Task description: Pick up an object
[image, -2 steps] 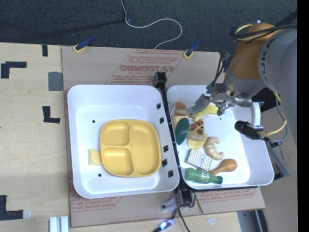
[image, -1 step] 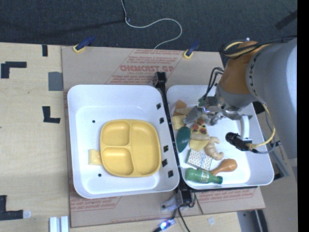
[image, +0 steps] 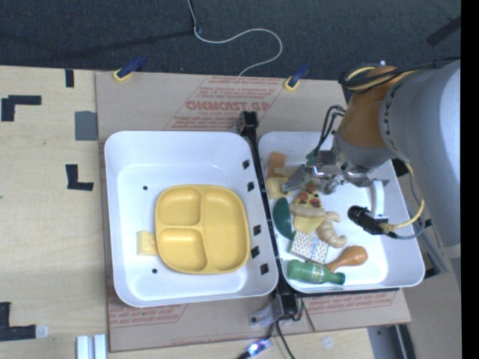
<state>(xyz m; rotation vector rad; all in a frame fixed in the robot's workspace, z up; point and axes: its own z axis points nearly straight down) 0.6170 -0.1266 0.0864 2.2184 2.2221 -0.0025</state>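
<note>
Nothing lifted yet; tool (image: 299, 179) low over toy pile in right bin (image: 404, 271), open/closed state unclear; grasp + lift remain.

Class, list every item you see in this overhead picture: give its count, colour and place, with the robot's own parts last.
Bins: two, white, side by side on the bench.
Divided plate: one, yellow, middle of the left bin.
Bottle: one, green, front of the right bin.
Drumstick: one, orange-brown, right of the bottle.
Waffle piece: one, pale checked, above the bottle.
Croissant: one, tan, right bin centre.
Pizza slice: one, yellow with red spots, under the pincer.
Leaf-shaped piece: one, dark green, by the bin's left wall.
Cable: one, white, on the dark floor behind.
Arm: one, grey with orange band, from the right.
Pincer: one, metal, over the right bin.
</note>
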